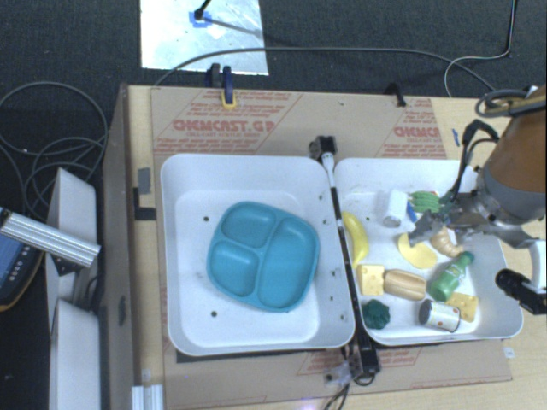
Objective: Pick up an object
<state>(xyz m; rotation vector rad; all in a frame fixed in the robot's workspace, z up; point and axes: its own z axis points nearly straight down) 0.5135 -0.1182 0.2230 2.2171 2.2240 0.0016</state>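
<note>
Tool [426, 225] sits low in the right bin [496, 327], reaching in from the right, its tip among the clutter; I cannot tell how it is set, since the dark metal blurs into the things beneath. Nothing looks lifted. Candidates lie close together: a tan roll [444, 243] and a yellow slice [414, 253] just under the tip, a green bottle [449, 278] beside them, a banana [356, 236] along the left wall, a cheese block [370, 279], a can [438, 314] near the front. I judge the roll the nearest target. To do this well I would come straight down over one piece, straddle its short axis, and avoid nudging the bottle. The left bin [184, 254] holds a blue tray [262, 255], well apart.
</note>
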